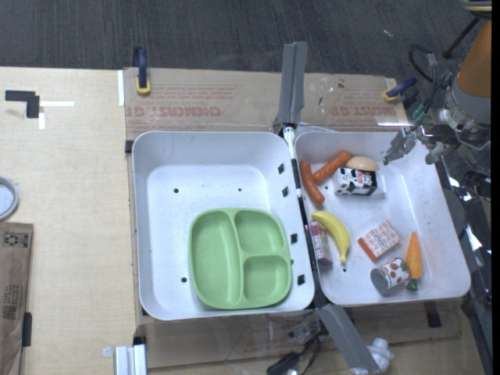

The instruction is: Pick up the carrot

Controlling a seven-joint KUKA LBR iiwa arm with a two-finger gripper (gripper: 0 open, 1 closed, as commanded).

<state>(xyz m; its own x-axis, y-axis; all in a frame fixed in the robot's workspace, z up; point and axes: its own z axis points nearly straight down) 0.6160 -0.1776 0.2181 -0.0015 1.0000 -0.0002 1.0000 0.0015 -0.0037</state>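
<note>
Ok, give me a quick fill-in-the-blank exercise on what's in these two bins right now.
1. The green divided plate lies in the ____ bin.
2. The carrot lies beside the tipped ____, in the right bin.
3. The banana is coloured ____.
4. The gripper hovers at the right bin's ____ edge.

Missing words: left; can; yellow; far

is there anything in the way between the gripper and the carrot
Nothing visible stands in the way. The gripper hangs over the right bin's far right corner; the carrot lies along the near right side. The can touches the carrot's left side, and the orange box sits just beyond.
</note>
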